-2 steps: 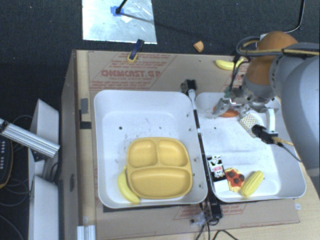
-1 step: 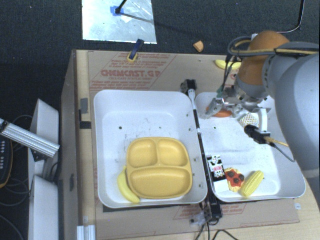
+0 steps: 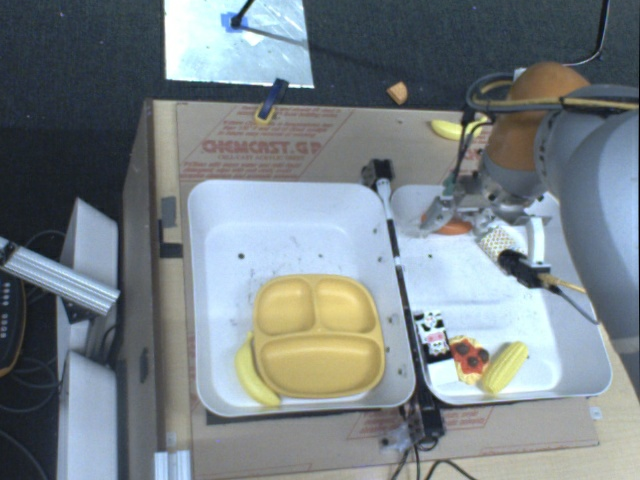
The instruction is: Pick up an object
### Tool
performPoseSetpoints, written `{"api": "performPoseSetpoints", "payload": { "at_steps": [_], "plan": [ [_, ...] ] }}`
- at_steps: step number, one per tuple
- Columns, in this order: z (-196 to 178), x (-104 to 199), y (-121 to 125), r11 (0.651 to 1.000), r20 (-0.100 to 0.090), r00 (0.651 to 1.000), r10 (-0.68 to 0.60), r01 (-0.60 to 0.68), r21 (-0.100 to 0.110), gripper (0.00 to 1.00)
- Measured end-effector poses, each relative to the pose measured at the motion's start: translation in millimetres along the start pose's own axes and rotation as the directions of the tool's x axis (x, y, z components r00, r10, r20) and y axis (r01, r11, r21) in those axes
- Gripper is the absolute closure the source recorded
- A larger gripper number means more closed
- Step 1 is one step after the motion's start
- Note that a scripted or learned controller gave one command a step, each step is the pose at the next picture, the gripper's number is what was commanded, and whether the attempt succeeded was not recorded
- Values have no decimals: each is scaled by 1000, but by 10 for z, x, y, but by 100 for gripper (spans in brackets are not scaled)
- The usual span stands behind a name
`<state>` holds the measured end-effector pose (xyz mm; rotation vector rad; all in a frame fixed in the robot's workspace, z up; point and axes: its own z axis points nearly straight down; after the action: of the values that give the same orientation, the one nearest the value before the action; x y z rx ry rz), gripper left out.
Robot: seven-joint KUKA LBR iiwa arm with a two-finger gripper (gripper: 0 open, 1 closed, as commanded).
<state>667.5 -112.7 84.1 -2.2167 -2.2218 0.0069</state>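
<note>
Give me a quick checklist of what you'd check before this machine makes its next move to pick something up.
1. Tool is over the right bin: ok.
2. A target is within the tool's reach: the small orange object lies right at it: ok.
3. Orange object is actually gripped: cannot tell.
4. Spare targets in the right bin: the corn cob lies near the front, apart from the tool: ok.
5. Yellow plate and banana sit in the left bin, away from the arm: ok.

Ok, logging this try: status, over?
Pincer low in right bin's far corner. Orange thing right under it, grasp unconfirmed. Corn cob lies well clear.
</note>
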Motion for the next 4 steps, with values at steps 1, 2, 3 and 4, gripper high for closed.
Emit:
{"api": "performPoseSetpoints", "payload": {
  "at_steps": [1, 2, 3, 4],
  "plan": [
    [2, 51, 0, 1000, 1, 1000, -1, 1, 0, 0],
    [3, 124, 0, 1000, 1, 1000, -1, 1, 0, 0],
    [-1, 24, 0, 1000, 0, 1000, 1, -1, 0, 0],
    [1, 73, 0, 1000, 1, 1000, -1, 1, 0, 0]
  ]
}}
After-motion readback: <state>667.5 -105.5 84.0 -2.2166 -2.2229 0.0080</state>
